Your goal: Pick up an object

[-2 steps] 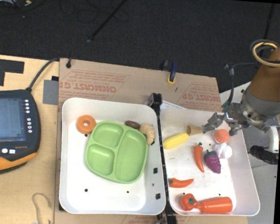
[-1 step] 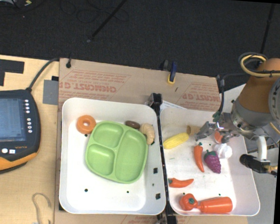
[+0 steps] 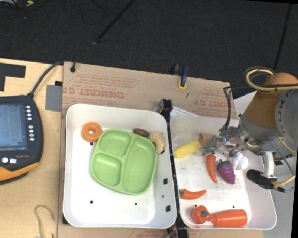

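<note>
The gripper (image 3: 220,146) is hovering by the small orange plastic carrot (image 3: 211,168) in the right white bin (image 3: 270,217); jaws' opening, I cannot tell. It's looking light, stiff, slick, so pinching mid-body suits.

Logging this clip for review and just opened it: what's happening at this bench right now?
A grey robot arm reaches in from the right, its claw low over the right bin, near a carrot, purple grapes and a corn cob. Nothing looks lifted yet. The left bin holds a green divided plate and a doughnut.
</note>
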Controlling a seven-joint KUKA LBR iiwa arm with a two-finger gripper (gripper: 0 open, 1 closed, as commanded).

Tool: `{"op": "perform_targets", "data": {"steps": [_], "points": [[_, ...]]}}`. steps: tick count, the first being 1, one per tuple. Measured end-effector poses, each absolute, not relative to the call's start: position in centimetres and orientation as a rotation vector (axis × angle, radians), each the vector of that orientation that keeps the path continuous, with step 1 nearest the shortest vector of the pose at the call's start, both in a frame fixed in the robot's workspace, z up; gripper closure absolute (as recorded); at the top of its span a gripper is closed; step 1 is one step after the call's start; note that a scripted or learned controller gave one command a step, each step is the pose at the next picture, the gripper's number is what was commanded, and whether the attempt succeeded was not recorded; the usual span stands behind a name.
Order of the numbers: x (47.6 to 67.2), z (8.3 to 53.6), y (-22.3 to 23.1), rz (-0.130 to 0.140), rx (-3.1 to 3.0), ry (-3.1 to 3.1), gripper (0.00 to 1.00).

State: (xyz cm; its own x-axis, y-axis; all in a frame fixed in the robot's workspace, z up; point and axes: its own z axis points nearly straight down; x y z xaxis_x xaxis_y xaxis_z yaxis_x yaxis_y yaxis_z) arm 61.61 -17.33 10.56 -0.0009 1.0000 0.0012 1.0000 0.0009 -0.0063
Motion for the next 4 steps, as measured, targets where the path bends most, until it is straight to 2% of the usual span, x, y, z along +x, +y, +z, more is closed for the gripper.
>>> {"op": "perform_targets", "data": {"steps": [1, 2, 3, 4], "points": [[61.6, 8.6, -17.1, 0.004, -2.217, -2.221, 0.0], [61.6, 9.8, -17.2, 0.003, -2.219, -2.219, 1.0], [62.0, 14.3, -17.9, -0.002, -2.227, -2.22, 1.0], [62.1, 20.6, -18.3, -0.003, -2.224, -2.224, 1.0]]}}
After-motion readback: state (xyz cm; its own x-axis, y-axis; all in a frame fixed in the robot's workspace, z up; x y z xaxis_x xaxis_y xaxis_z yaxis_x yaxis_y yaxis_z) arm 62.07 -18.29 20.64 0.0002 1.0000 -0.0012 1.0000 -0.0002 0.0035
